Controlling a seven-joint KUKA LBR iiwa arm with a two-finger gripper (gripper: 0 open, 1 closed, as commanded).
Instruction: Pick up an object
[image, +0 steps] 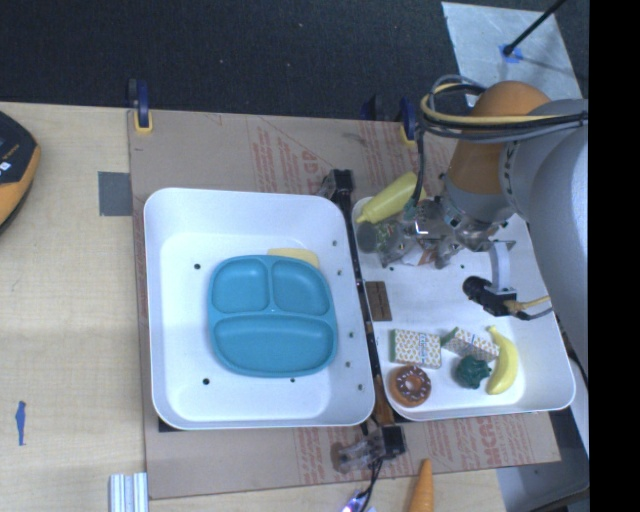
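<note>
Yellow object (388, 198) lies beside the lowered claw (425, 243); its grip state unclear.

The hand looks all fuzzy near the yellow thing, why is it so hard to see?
In the camera view, the hand sits in the arm's shadow and looks smeared, so its fingers blur together; the blue plate and the donut are sharper, and the left bin glows bright white under the light.
</note>
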